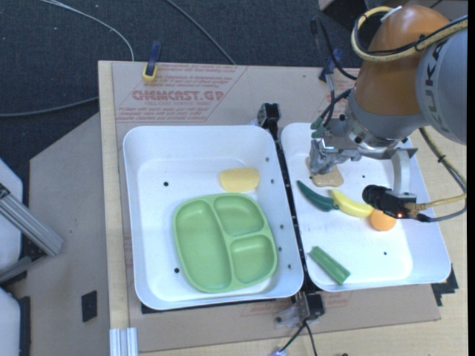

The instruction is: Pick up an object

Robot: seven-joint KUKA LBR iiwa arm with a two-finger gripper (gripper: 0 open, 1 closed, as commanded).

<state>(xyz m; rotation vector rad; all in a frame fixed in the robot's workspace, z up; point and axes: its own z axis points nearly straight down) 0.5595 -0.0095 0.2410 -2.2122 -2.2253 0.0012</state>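
My gripper (325, 163) hangs low over the upper left part of the right bin (423, 262). It stands right above a small tan flat piece (327, 178), touching it or nearly so. Just below that lie a dark green curved piece (315, 196) and a yellow banana-like piece (351, 205). An orange ball (384, 222) rests to the banana's right. A green block (329, 265) lies near the bin's front left. The grey arm with its orange band (401, 28) covers the bin's far right corner.
The left bin (141, 199) holds a green divided plate (225, 242) and a pale yellow lump (239, 179) behind it. A black ridge (286, 199) divides the two bins. A black part with cables (386, 199) hangs off the arm over the right bin.
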